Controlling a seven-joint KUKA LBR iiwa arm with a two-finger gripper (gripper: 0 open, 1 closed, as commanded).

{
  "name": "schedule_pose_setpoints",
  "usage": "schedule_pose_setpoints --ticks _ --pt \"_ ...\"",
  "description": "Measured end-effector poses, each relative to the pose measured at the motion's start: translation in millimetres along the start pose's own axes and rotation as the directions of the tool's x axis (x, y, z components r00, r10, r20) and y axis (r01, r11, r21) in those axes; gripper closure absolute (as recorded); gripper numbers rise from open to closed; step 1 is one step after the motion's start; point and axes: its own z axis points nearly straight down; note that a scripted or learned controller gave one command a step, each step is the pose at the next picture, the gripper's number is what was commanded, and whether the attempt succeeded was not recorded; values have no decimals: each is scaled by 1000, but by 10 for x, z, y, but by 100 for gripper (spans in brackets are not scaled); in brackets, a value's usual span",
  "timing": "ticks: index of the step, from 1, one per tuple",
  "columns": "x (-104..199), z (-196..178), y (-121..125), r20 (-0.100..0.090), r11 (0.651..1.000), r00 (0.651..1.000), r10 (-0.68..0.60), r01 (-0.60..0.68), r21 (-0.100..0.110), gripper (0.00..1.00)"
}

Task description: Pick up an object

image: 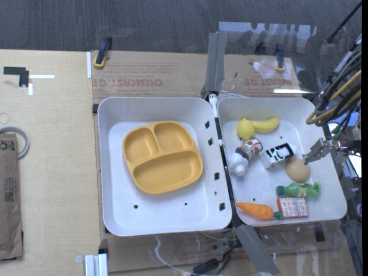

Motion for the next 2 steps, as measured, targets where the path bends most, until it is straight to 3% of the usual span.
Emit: schedule_pose_setpoints --ticks 1,2 --pt "-32 693 534 0 981 981 196 -196 0 0" --pt "153 1019 988 1 940 940 341 -341 0 0"
